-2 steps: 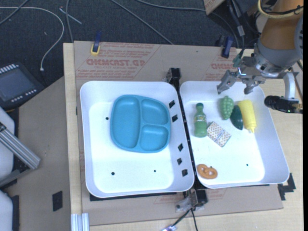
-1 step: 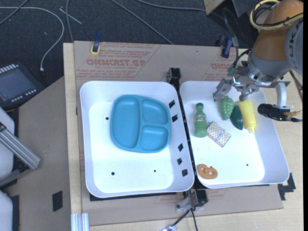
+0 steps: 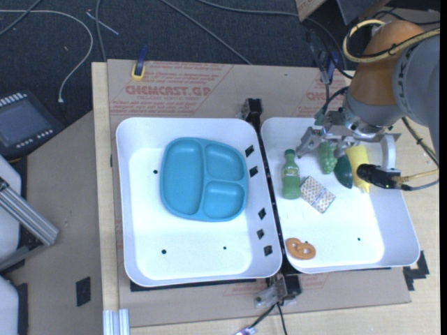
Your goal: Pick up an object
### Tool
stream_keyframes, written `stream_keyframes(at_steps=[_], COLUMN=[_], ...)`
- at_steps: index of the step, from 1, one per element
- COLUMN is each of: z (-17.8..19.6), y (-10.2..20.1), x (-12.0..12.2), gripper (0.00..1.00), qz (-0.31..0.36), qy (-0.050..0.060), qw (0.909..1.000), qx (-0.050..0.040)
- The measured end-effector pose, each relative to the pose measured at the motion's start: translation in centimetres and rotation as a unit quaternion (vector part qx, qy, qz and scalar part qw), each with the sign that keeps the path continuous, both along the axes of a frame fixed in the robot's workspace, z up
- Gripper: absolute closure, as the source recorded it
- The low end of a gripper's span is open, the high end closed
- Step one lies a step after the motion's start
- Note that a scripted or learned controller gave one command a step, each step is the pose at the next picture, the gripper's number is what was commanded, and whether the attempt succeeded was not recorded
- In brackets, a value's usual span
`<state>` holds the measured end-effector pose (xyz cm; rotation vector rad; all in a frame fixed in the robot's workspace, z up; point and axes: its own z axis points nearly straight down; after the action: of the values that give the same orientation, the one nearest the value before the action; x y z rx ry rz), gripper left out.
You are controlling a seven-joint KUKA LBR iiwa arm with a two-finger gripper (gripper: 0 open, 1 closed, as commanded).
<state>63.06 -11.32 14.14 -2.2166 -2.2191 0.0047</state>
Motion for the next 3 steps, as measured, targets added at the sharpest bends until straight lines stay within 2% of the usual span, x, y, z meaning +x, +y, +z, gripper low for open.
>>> stream_keyframes(at_steps=[1, 2, 3], z=[-4.6, -3.7, 2.4], y=[0.0, 0.1, 0.7], x=[0.3, 0.1, 0.8], gripper=[0.00, 1.00, 1.00], qz=[0.000, 0.000, 0.000], qy=[-0.005, -0.003, -0.006], qw=[1.0000, 1.0000, 1.0000], qx=[-0.0016, -0.0003, -0.0010])
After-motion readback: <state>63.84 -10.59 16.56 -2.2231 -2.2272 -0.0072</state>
